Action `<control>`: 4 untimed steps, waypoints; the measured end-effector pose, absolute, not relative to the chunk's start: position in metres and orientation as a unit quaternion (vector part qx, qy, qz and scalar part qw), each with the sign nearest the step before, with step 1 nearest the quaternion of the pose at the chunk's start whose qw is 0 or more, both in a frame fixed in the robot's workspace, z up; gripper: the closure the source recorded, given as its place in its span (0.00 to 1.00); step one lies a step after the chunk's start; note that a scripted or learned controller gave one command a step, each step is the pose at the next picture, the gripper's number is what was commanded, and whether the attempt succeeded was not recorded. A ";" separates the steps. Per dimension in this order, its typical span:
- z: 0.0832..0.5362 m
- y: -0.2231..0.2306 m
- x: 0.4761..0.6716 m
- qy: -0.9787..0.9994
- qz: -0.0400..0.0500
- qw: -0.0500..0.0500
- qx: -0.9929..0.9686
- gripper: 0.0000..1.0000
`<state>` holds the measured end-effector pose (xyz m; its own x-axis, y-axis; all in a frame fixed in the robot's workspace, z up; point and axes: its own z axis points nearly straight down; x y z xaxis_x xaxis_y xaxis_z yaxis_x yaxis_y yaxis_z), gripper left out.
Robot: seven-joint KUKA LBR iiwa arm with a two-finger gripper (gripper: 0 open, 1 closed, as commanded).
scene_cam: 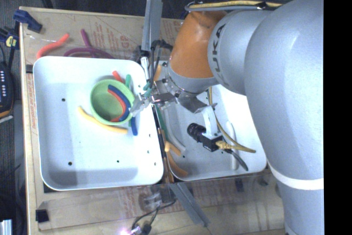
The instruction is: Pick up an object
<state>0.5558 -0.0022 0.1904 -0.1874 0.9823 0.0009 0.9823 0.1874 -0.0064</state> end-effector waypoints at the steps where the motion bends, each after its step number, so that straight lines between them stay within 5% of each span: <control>1: 0.191 -0.066 0.541 -0.831 0.001 0.002 -0.557 0.00; 2: 0.154 -0.112 0.604 -0.767 0.001 0.000 -0.641 0.00; 3: 0.100 -0.112 0.608 -0.793 0.003 -0.012 -0.609 0.00; 4: 0.108 -0.106 0.608 -0.795 0.001 -0.006 -0.607 1.00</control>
